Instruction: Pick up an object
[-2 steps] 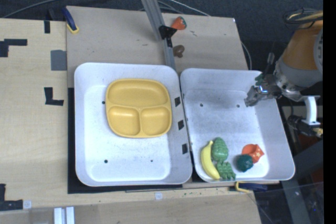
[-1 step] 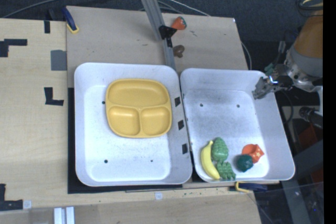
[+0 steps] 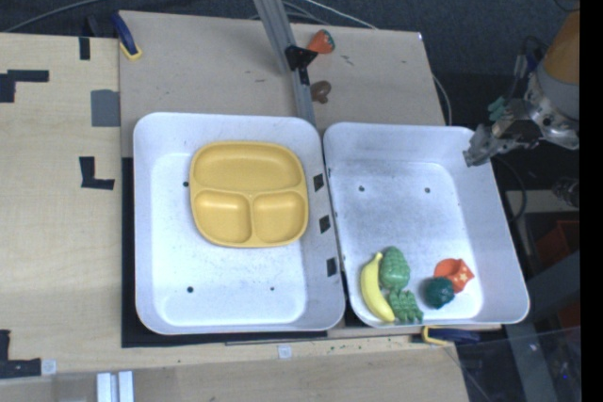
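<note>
The gripper (image 3: 490, 141) hovers over the right bin's (image 3: 424, 165) far right rim; its grip state cannot be told. Well below it, in the bin's near corner, lie a banana (image 3: 374, 289), green toy vegetables (image 3: 396, 278), and an orange-and-teal toy (image 3: 446, 282).

Bench (image 3: 217, 61) bears two white bins (image 3: 155, 231) side by side.

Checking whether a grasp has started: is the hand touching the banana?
Apart. The camera view shows the hand at the right bin's upper right rim, the banana far off near its bottom edge.
</note>
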Robot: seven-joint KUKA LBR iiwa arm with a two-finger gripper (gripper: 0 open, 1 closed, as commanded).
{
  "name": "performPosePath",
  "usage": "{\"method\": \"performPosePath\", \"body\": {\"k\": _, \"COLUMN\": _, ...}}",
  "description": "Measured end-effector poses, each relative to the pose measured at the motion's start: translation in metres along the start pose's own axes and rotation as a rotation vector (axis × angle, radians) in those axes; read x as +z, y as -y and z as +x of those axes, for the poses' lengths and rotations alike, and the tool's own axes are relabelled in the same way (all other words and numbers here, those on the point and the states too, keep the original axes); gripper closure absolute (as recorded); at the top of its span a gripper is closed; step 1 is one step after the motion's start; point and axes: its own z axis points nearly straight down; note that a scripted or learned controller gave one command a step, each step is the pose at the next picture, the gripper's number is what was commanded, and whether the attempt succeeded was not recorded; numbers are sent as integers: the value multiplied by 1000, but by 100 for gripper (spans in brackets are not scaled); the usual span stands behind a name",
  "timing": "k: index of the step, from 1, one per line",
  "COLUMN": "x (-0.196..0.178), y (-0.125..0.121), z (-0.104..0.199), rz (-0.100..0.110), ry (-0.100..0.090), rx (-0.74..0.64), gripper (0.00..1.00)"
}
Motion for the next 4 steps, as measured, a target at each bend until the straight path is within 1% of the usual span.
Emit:
{"method": "performPosePath", "body": {"k": 1, "x": -1, "y": 12, "z": 57, "rz": 5, "ry": -3, "rx": -4, "gripper": 100}}
{"method": "performPosePath", "body": {"k": 2, "x": 3, "y": 23, "z": 103, "rz": 7, "ry": -2, "rx": -3, "gripper": 100}}
{"method": "performPosePath", "body": {"k": 4, "x": 27, "y": 32, "z": 198, "rz": 7, "ry": -2, "rx": -4, "gripper": 100}}
